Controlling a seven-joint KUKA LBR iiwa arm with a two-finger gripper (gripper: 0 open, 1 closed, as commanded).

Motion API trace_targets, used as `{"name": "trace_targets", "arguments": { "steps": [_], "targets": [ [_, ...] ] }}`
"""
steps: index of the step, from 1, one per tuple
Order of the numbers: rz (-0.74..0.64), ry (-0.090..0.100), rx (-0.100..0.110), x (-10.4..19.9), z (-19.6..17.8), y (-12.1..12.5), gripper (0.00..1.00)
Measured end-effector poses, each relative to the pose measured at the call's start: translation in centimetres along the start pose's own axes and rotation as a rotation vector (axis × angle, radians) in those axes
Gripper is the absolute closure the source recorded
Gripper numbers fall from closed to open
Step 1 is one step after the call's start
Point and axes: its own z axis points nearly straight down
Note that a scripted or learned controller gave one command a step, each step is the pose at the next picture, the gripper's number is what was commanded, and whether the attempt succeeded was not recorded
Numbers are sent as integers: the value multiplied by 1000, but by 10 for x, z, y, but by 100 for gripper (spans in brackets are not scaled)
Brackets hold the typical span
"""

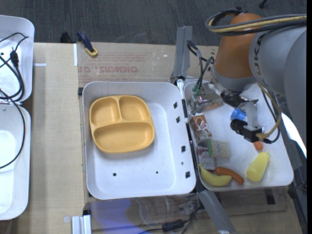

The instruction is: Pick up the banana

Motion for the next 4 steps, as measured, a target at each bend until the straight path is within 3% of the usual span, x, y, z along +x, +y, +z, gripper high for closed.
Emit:
{"name": "trace_targets", "arguments": {
  "steps": [1,2,3,4],
  "targets": [
    [-3,2,1,-2,0,-24,100],
    [-3,2,1,-2,0,-24,0],
    [-107,2,0,-46,0,-112,0],
    [-241,3,0,-85,67,-140,0]
  ]
}}
